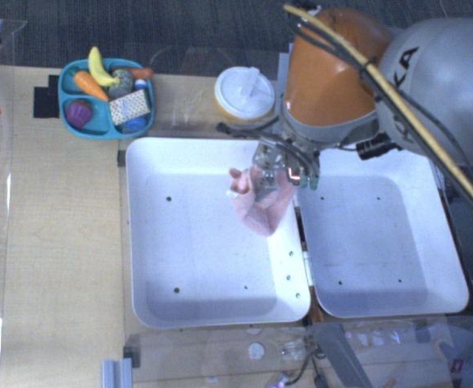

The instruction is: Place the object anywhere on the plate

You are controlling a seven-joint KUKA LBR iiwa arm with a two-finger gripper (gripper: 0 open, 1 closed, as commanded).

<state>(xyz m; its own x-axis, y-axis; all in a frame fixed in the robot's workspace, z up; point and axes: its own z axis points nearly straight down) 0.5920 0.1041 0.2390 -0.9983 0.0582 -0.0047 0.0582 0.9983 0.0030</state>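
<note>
Over the left bin's (179, 297) far right corner the gripper (275, 176) hangs, seemingly pinching a drooping pink cloth (260, 204), so carry it high and level toward the plate (244, 94) just beyond the bin's far rim.

**What I can't make out**

My wrist covers most of my gripper (278, 178), so its fingers are hard to read. The pink thing (262, 204) below it is blurred; I can't tell what it is. My arm (438, 63) runs off the right edge. The toys in the blue tray (68, 125) are too small to name surely.
</note>
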